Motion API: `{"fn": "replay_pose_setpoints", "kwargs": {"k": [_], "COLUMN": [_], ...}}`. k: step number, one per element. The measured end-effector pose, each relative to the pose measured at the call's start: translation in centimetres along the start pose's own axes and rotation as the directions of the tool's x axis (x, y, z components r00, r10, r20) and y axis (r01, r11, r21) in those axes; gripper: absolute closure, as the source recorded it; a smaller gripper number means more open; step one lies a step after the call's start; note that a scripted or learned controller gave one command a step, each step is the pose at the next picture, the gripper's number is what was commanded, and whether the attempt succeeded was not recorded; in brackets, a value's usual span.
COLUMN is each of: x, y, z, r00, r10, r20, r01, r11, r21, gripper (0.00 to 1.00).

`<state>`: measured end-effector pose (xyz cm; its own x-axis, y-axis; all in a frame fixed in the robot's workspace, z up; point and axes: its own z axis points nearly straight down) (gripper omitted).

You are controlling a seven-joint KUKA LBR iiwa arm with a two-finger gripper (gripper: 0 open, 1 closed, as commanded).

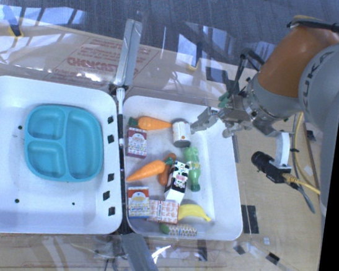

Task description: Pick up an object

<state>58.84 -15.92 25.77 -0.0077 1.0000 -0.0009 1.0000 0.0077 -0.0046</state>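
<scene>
Two white bins sit side by side on the bench. Gripper [216, 121] hangs over the right bin [227, 190], fingers spread apart, holding nothing. Just beside it lies a small can [181, 132], touching a carrot [155, 124]. Nearby: milk carton [178, 181], banana [193, 213]. Left bin [0, 139] holds a blue divided plate [64, 142].

We saw faint red mirrored printing on the clear plastic sheet [99, 59] behind the bins, but could not read it.
</scene>
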Motion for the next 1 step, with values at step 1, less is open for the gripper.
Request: {"fn": "replay_pose_setpoints", "kwargs": {"k": [1], "x": [2.86], "y": [-0.4], "z": [16.16], "r00": [0.997], "r10": [-0.079], "r20": [0.0], "r01": [0.079], "r11": [0.997], "r21": [-0.001], "gripper": [0.0]}}
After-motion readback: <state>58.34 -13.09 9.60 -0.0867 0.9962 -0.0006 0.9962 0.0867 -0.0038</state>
